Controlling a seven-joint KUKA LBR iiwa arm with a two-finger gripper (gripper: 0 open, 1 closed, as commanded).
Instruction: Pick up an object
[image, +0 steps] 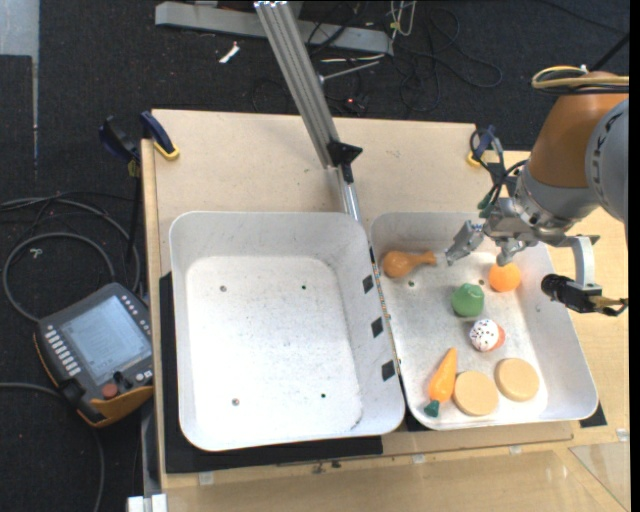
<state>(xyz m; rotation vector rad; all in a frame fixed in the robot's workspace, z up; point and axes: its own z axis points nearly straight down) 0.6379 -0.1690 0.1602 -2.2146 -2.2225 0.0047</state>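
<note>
The grey arm (585, 150) with its orange band is cut off at the frame's right edge, and its end effector (487, 243) hangs over the far part of the right bin (570, 345), fingers spread and nothing between them. One fingertip (462, 245) points toward an orange pear-shaped toy (405, 262); an orange ball (505, 277) sits just beside the other, partly hidden beneath it. Nearer the camera lie a green ball (467, 299), a white spotted ball (485, 334), a toy carrot (441, 378) and two tan discs (497, 386), the carrot touching the nearer disc. The left bin (265, 335) shows a bare, speckled white floor. Both bins rest on a pale wooden worktop (250, 150), crossed by a slanting metal pole (305, 85). A teach pendant (97, 350) and cables lie on the dark floor.
</note>
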